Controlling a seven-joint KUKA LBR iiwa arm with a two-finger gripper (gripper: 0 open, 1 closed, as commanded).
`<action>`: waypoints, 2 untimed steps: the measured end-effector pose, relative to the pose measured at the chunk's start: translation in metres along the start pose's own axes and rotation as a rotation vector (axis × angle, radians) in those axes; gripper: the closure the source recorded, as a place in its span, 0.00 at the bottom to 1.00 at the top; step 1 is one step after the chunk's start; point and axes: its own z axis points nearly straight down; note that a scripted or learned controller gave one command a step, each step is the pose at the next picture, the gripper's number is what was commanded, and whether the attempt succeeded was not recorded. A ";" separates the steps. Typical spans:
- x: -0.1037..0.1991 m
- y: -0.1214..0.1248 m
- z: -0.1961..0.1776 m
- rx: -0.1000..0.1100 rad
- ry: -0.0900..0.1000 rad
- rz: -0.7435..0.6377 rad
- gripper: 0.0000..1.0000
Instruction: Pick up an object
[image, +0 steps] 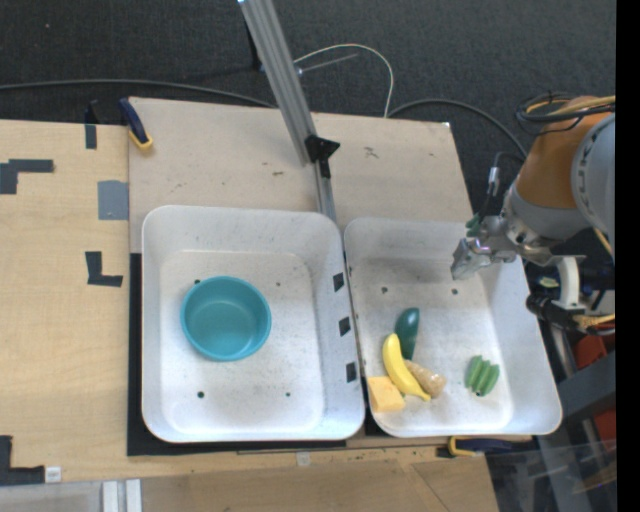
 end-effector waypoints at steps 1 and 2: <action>-0.004 -0.005 -0.061 -0.002 -0.001 0.001 1.00; -0.005 0.002 -0.105 -0.001 -0.001 0.000 1.00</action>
